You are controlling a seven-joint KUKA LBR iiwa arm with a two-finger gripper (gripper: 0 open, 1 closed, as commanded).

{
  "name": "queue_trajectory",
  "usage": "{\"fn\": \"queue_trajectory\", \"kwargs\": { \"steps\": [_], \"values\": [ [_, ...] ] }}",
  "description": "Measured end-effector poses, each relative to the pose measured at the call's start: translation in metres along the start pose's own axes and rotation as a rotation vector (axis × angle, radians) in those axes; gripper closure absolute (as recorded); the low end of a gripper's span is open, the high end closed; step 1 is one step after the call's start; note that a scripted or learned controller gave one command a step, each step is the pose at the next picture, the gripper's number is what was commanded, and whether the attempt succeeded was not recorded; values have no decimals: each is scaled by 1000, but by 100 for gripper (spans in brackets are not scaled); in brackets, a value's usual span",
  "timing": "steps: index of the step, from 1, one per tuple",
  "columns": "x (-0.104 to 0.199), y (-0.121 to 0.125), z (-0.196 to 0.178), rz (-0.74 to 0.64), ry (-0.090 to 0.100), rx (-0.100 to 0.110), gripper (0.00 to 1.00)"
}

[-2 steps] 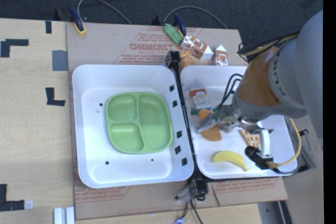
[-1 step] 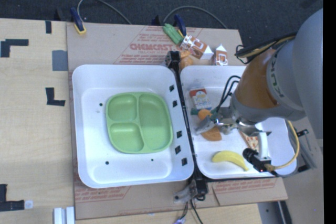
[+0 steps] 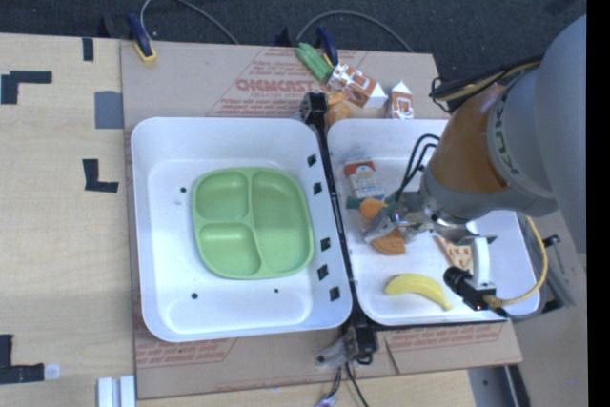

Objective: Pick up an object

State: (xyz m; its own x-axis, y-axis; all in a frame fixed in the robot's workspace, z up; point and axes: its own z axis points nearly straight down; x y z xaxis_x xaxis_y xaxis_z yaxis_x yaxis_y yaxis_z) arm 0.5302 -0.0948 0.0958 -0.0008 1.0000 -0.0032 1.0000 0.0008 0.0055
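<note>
My gripper [image 3: 385, 222] reaches down into the middle of the right bin [image 3: 505, 310], among a small cluster of items. Right at its tip lie an orange piece [image 3: 370, 203] and a brown, bread-like piece [image 3: 389, 245]. A white carton with a red label [image 3: 361, 177] lies just beyond them toward the bin's back left. A yellow banana [image 3: 417, 289] rests near the front wall, apart from the gripper. A waffle-patterned piece [image 3: 458, 254] lies to the right, partly under the arm. The arm's wrist hides the fingertips.
The left bin [image 3: 152, 205] holds a green divided plate [image 3: 254, 222]. Behind the bins on the cardboard lie a green object [image 3: 315, 60] and small brown-and-white cartons [image 3: 355, 89]. Black clips run along the divider between the bins. Cables trail across the dark floor.
</note>
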Motion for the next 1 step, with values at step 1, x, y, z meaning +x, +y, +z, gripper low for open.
{"fn": "queue_trajectory", "kwargs": {
  "steps": [1],
  "values": [
    [59, 17, -89, -1, 4, 6, 100]
  ]
}}
